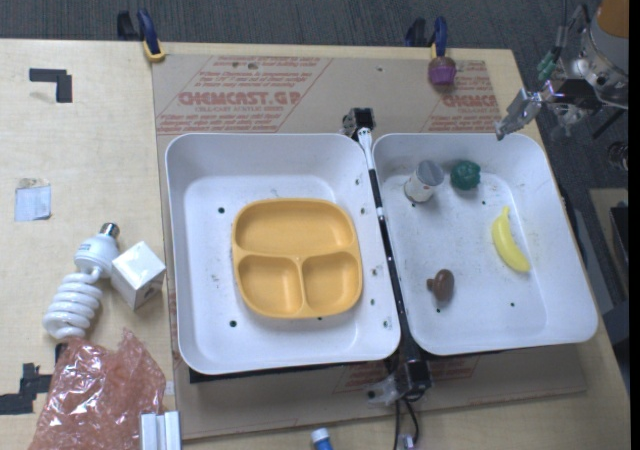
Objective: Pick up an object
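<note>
Now | my gripper (515, 118) at upper right, above right bin (570, 238) | fingers' state: I cannot tell | banana (511, 243) untouched

Gripper (522, 113): at upper right, above the far right corner of the right bin (560, 323), beyond its rim.
Right bin contents: yellow banana (510, 244) near right wall; green object (465, 175) and grey-white cup (425, 179) on its side toward the far edge; small brown object (440, 284) nearer the front.
Left bin (195, 268): holds a yellow divided tray (297, 258), three compartments.
Bench left of bins: spiral light bulb (80, 286), white cube (138, 273) just beside it, crumpled pink wrap (95, 396).
Purple object (442, 70): behind the bins.
</note>
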